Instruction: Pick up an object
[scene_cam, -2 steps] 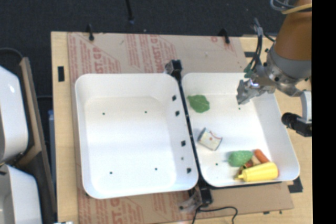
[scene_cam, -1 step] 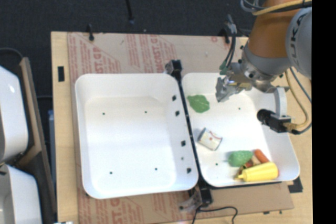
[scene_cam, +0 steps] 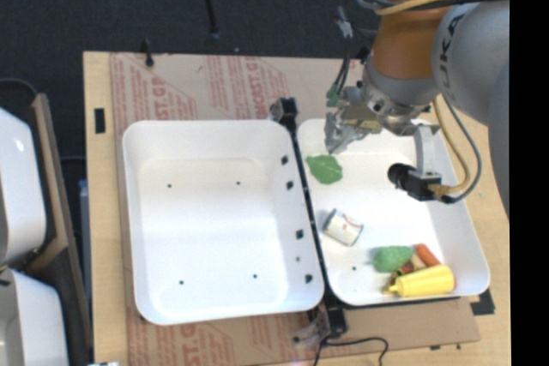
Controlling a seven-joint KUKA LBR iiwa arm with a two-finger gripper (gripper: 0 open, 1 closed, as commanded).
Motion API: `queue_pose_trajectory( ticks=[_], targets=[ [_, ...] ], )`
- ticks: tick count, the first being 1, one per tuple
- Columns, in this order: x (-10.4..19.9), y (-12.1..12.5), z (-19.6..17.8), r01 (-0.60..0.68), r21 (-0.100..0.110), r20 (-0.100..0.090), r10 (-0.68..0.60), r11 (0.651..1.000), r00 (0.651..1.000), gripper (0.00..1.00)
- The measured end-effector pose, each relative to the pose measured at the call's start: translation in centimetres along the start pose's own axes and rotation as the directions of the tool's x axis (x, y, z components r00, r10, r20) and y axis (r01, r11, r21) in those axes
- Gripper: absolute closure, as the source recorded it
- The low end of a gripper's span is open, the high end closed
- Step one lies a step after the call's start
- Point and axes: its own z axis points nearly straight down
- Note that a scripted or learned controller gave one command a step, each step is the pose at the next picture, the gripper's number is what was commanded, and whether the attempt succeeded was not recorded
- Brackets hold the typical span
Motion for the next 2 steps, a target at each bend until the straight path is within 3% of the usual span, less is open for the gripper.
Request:
queue_pose_trajectory(
  ticks=[2],
  targets=[
    [10.5, 3.9, 2.6, -0.001, 0.001, 0.0, 0.001, 1.0, 1.0, 1.0]
  ],
)
